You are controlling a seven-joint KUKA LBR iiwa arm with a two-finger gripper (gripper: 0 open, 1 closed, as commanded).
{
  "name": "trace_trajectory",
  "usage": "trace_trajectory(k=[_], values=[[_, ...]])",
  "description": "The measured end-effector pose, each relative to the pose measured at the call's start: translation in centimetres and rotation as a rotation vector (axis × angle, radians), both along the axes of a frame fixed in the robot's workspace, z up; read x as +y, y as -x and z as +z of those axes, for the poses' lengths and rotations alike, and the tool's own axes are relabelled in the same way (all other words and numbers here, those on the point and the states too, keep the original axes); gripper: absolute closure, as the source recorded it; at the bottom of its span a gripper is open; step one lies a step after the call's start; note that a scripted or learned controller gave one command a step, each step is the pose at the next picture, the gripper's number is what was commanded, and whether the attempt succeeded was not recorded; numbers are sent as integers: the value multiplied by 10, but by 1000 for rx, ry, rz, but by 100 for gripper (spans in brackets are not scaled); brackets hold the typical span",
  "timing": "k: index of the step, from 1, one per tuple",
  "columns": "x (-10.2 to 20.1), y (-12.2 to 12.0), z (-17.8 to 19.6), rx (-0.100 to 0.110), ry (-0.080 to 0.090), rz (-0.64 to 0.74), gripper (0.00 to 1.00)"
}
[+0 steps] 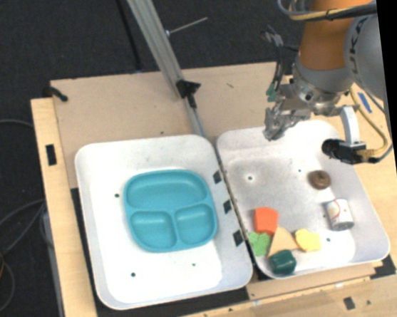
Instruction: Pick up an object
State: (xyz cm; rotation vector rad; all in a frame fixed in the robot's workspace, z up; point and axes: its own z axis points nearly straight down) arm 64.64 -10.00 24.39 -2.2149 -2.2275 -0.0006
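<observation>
Overhead, the arm leans in from the right with its gripper [275, 127] hanging at the right bin's [256, 156] far edge, fingers pressed together on nothing, well apart from the orange block [266, 218], yellow piece [308, 239] and green block [283, 261] clustered near its front.

The claw [274, 129] hangs over the far edge of the right bin [284, 154], holding nothing. A blue divided plate [169, 209] lies in the left bin [103, 202]. Near the right bin's front sit an orange block [266, 219], a yellow piece [308, 240], a dark green piece [282, 261], a small can [338, 214] and a brown disc [319, 179].
</observation>
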Motion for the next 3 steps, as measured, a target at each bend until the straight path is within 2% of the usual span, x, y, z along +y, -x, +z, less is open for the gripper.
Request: trace_trajectory(k=[2,3], values=[[117,-13,-10,-1,0,1,100],[172,-9,-11,1,-1,2,100]])
